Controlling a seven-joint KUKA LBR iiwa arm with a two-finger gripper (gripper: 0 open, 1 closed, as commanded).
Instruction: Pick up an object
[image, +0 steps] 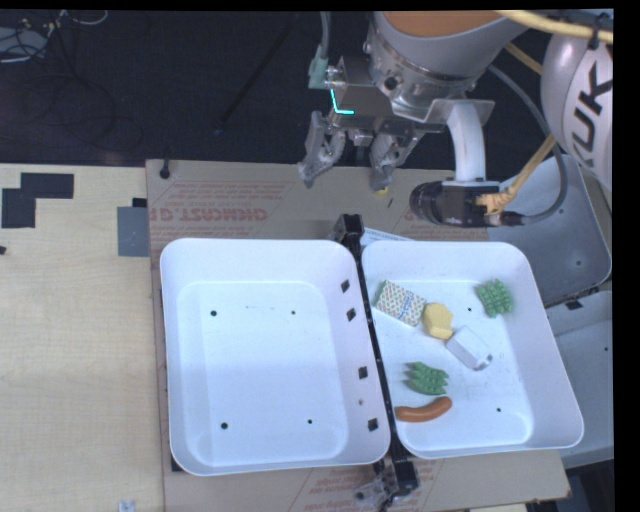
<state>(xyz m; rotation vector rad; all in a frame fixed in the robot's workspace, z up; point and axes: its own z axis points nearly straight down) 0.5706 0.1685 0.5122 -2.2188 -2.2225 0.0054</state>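
My gripper (346, 172) hangs high above the back edge of the bins, fingers spread apart with nothing between them. In the right bin (545, 400) lie a checkered white packet (400, 302), a yellow piece (437, 320), a small white block (467, 350), a green leafy piece (494, 297) at the back right, another green piece (426, 377) and an orange sausage (423, 409) near the front. All of them lie well below and in front of the gripper.
The left bin (180, 350) sits beside the right one, joined by a black divider with clips (362, 340). Cardboard (230, 205) lies under both bins. A wooden benchtop (70, 350) extends to the left.
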